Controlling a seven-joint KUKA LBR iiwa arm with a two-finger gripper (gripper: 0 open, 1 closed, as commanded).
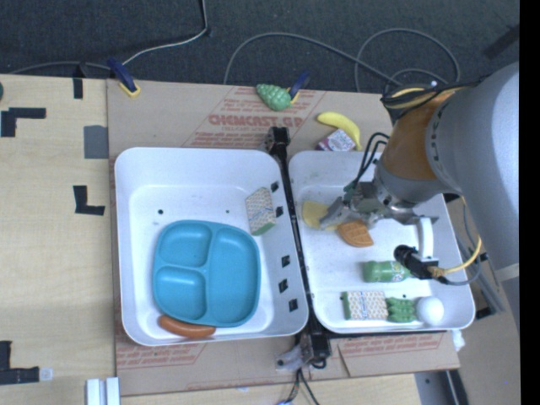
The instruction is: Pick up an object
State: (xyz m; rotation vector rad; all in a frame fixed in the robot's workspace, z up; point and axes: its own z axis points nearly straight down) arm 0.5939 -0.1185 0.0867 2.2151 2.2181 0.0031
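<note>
From where I stand, the bench carries 2 white bins side by side, and the arm (439, 142) leans in from the right over the right bin (325, 171). Its gripper (342, 215) sits low at the bin's left half, dark fingers angled down toward a yellow piece (313, 214) and an orange, almond-shaped piece (357, 234) lying just beside each other. Whether the tool is open, closed or gripping anything I cannot tell; the tips blur into the objects beneath.

I judge the yellow or orange piece to be the target, since the tool points straight at that pair. The other candidates lie well apart along the bin's near edge: a green bottle-like item (384, 271), a patterned sponge (365, 305), a green lump (402, 310) and a white ball (431, 310).

The left bin (135, 171) holds a blue divided plate (207, 272), a sausage (186, 327) at its near rim and another sponge block (261, 209) leaning by the wall. A banana (340, 126) lies outside on the cardboard, likely out of play.
</note>
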